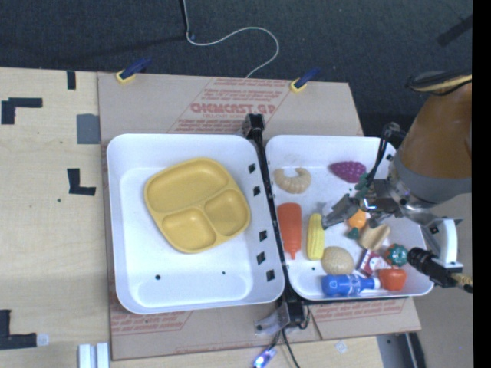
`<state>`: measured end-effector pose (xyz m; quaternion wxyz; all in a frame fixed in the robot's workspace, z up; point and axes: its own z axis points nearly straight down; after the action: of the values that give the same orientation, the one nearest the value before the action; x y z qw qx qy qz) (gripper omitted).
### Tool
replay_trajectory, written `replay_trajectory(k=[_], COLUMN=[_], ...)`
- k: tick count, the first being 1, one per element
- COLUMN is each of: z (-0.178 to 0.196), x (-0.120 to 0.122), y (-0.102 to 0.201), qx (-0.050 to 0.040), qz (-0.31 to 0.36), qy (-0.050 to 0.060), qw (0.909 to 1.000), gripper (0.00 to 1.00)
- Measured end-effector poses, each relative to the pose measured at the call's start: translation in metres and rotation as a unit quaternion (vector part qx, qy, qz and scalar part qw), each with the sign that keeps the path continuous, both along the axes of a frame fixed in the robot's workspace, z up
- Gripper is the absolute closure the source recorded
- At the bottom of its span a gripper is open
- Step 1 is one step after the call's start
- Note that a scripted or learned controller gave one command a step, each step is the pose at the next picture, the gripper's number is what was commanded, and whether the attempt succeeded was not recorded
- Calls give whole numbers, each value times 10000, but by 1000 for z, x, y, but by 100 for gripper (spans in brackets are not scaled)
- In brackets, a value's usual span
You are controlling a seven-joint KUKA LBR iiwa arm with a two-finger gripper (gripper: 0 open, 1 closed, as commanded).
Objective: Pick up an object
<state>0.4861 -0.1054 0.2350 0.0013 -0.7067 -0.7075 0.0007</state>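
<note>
My gripper (357, 208) hangs low over the right white bin (307, 148), at its middle right, just above a small orange piece (357, 221). Around it lie a yellow corn cob (314, 236), an orange carrot (289, 228), a beige croissant (293, 179), purple grapes (347, 170), a tan potato (337, 261), a tan wedge (374, 238), a teal ball (397, 254), a red piece (393, 280) and a blue bottle (345, 285). Nothing is visibly lifted off the bin floor.
The left white bin (153, 282) holds a yellow divided plate (196, 205). Both bins sit on a cardboard sheet (230, 102) held by clamps. A white cable (230, 37) loops behind it. The arm's orange and grey body (437, 152) overhangs the right bin's right edge.
</note>
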Motion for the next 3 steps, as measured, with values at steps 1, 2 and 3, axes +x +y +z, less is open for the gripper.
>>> replay_trajectory(k=[1, 2, 3], z=[189, 190, 139], x=[-1, -2, -3], y=[75, 72, 16], qx=[4, -9, -11], qz=[45, 8, -31], qy=[-105, -8, 9], qw=[9999, 10000, 10000], gripper=[0, 100, 100])
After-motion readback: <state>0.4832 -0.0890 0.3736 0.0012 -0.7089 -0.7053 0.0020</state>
